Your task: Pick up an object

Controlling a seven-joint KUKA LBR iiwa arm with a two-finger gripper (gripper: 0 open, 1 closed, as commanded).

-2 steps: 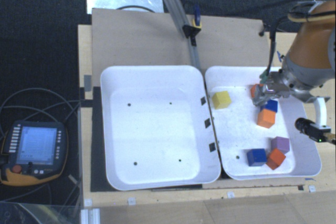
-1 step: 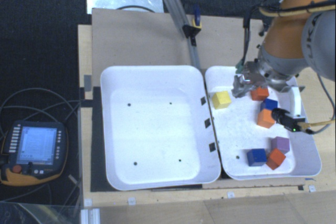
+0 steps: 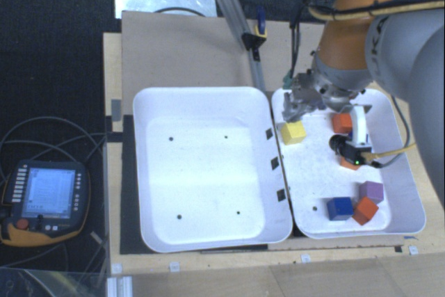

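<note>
We see the claw (image 3: 297, 108) poised just above the small yellow cube-shaped block (image 3: 293, 132) near the right white bin's (image 3: 407, 219) far-left corner, its opening impossible to tell, and we judge the block light, rigid, best pinched across opposite flat faces.

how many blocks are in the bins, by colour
yellow block: 1
blue block: 1
purple block: 1
orange blocks: 3, one near the top of the right bin, one beside the purple, one mostly hidden under the arm's fittings
total: 6, all in the right bin
</note>
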